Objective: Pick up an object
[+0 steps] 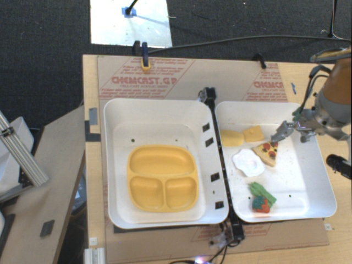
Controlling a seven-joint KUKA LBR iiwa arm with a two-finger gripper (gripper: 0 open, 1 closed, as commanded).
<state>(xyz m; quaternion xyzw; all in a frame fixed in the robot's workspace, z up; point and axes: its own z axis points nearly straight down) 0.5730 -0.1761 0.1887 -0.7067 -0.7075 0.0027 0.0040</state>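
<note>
- Dark carpet surrounds the counter [93, 147], which carries 2 shallow white bins side by side over a printed cardboard sheet.
- My left bin [118, 114] holds 1 yellow divided tray [163, 177].
- My right bin [319, 169] holds the loose toys: 2 yellow cheese pieces [242, 135], a pizza slice [268, 154], a fried egg [248, 162] and a green bunch with red and orange bits [261, 197] nearer the front rim.
- From the right, the arm reaches over the right bin, and the pincer [283, 131] hangs just above the pizza slice's upper end, near the cheese.
- Whether the pincer is apart or together I cannot tell; its tip is small and blurred, and I see nothing caught in it.
- I judge the pizza slice the likeliest target, since it lies closest under the tip.
- To do this well, I would centre over the slice's middle, not its edge, and turn the wrist so the grip spans its narrow width.
- I would come straight down, since the egg touches the slice's left side and could get nudged or pinched along with it.
</note>
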